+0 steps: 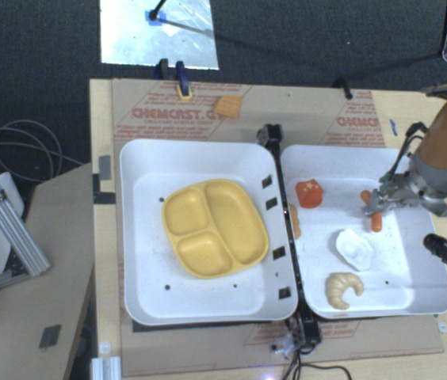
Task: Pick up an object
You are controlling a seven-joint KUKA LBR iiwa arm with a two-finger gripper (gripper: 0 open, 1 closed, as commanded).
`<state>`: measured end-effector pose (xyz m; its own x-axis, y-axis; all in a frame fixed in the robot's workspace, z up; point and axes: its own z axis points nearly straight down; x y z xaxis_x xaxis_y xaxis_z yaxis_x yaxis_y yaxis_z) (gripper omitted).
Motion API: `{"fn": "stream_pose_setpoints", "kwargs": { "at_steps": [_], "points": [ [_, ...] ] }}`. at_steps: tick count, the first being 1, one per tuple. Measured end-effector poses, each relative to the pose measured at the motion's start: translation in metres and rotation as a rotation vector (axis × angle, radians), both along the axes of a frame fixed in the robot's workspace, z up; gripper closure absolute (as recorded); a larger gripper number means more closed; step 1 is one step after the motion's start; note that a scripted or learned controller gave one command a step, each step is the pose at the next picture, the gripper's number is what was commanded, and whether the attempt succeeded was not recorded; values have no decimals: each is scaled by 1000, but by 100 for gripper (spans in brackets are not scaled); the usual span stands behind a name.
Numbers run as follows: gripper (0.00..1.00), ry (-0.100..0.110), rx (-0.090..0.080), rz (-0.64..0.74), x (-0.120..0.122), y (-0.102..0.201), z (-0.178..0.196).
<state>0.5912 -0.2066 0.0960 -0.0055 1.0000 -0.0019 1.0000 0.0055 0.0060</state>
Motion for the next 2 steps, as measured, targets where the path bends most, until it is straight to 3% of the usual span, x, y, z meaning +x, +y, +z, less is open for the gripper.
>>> {"fn": "stream_pose_setpoints", "kwargs": {
  "at_steps": [1, 2],
  "points": [
    [100, 3, 5, 6, 23, 72, -12],
    [100, -7, 5, 8, 17, 154, 96]
  ]
}}
